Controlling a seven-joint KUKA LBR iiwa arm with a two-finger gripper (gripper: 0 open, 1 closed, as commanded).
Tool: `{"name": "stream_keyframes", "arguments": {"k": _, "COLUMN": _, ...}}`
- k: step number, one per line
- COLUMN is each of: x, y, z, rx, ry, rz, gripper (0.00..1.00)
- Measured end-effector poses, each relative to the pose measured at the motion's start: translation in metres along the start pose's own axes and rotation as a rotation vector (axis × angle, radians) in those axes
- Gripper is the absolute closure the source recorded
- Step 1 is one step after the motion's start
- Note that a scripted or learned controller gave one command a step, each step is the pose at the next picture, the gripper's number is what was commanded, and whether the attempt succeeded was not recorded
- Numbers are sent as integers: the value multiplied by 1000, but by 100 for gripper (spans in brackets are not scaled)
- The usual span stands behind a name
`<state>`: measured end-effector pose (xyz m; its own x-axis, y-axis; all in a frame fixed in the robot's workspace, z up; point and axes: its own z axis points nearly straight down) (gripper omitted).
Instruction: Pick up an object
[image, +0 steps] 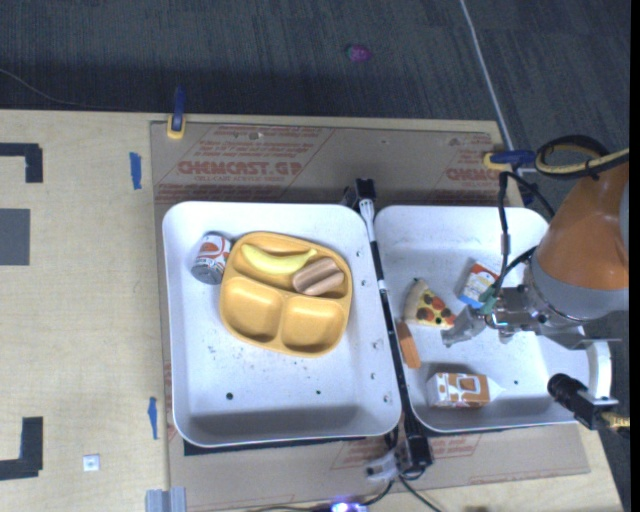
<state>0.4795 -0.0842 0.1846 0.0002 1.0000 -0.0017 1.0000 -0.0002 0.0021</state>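
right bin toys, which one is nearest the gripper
The pizza slice. It lies just left of the gripper, almost at its tip. The carrot lies further left by the bin wall, and the small carton sits lower, toward the front edge.

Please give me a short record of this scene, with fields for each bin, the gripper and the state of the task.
left bin: yellow divided tray holding a banana and a hot dog; a small can beside the tray
right bin: pizza slice, carrot, small carton, small box
gripper: low in the right bin, near the pizza slice
task state: nothing seen lifted
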Motion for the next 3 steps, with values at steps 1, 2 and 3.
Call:
{"name": "stream_keyframes", "arguments": {"k": 1, "x": -10, "y": 3, "z": 90, "rx": 1, "ry": 1, "rz": 0, "gripper": 0}}
{"name": "stream_keyframes", "arguments": {"k": 2, "x": -8, "y": 2, "z": 95, "rx": -3, "ry": 2, "rz": 2, "gripper": 0}}
{"name": "stream_keyframes", "arguments": {"k": 3, "x": -14, "y": 4, "z": 84, "rx": -17, "ry": -14, "rz": 6, "gripper": 100}}
